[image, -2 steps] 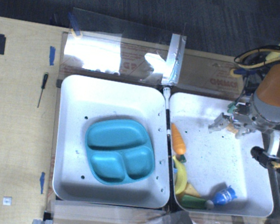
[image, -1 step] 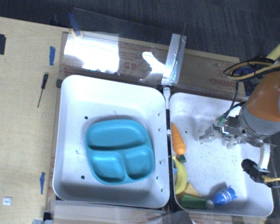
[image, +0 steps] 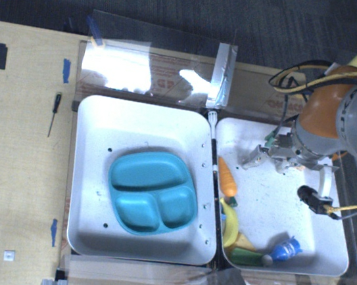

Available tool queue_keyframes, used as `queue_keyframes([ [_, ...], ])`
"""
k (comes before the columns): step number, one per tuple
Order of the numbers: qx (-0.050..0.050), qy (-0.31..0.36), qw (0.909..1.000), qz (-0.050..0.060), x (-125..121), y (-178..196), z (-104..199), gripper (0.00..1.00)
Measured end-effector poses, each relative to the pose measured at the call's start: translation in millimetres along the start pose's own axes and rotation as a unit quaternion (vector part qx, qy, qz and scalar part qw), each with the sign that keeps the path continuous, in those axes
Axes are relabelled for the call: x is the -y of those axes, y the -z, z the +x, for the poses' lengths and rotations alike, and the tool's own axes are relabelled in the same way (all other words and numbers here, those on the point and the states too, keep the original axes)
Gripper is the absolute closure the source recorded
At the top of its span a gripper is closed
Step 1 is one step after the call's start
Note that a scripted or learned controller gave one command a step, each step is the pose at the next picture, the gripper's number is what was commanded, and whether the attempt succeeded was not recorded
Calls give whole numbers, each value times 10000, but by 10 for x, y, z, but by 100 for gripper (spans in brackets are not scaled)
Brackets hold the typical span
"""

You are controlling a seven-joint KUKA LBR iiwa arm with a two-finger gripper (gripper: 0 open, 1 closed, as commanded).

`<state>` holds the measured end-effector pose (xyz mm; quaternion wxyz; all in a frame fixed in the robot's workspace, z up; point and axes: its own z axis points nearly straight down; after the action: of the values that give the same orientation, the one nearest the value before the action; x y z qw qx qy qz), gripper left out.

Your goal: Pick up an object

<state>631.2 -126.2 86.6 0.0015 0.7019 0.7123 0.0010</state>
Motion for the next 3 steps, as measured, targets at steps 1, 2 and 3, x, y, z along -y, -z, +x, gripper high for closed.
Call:
queue_keyframes([
  [1, -36, -1406, 9900, 78, -347, 1, -138, 0],
  [2, 7, -1396, 9902, 75, -343, 103, -164, 100],
  [3, 3, -1392, 9902, 65, -351, 106, -155, 0],
])
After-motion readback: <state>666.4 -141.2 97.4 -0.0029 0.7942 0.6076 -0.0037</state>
